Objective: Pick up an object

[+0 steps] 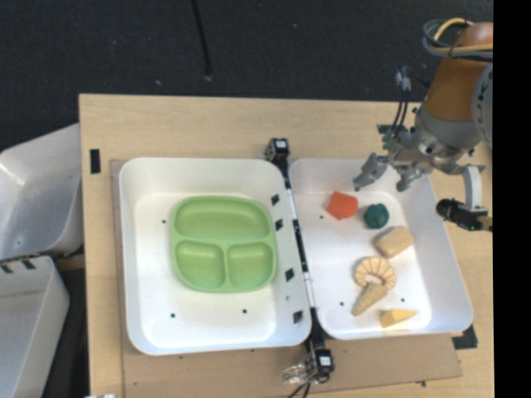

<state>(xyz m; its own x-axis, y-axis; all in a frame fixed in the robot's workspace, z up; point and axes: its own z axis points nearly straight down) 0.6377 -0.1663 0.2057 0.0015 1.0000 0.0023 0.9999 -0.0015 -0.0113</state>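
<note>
The right bin (440,305) holds a red block (341,206), a dark green ball (377,215), a tan bread-like block (393,242), a cream ice-cream cone shape (372,279) and a yellow cheese wedge (397,317). My gripper (387,175) hangs over the bin's far edge, above and just behind the green ball. Its two fingers (366,176) are spread apart with nothing between them.
The left bin (141,305) holds a green divided tray (223,242). A black clamp (276,149) sits at the far end of the seam between the bins. The wooden bench (182,123) surrounds both bins.
</note>
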